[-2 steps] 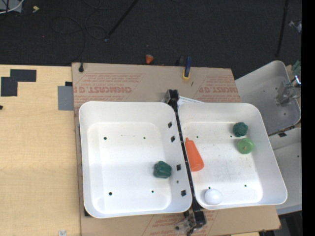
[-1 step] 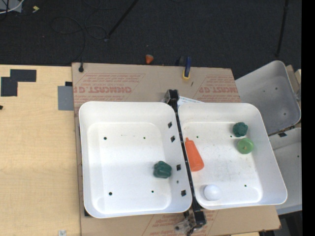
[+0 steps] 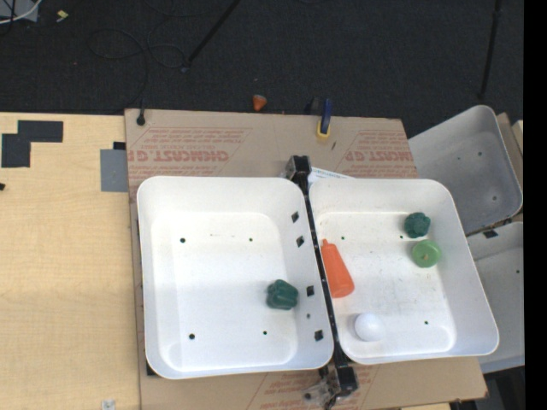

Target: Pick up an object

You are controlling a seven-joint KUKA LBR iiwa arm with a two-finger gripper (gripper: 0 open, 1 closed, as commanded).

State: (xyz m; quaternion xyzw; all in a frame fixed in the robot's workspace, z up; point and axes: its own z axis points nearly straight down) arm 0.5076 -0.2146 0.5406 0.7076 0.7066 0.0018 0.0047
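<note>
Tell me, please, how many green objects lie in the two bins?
3: a dark green lump in the left bin; a dark green lump and a light green round piece in the right bin.

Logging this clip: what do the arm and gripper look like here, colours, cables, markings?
Their look cannot be judged from this frame. On the right side, where the arm reaches in, lies a pale grey panel with small dark holes; a thin black cable trails across the dark floor behind the bench.

1. The cardboard sheet [image 3: 256, 148] under the bins carried red print along its far edge, upside down and mirrored, too unclear to read surely.
2. More red print showed at its near edge, unreadable.
</note>
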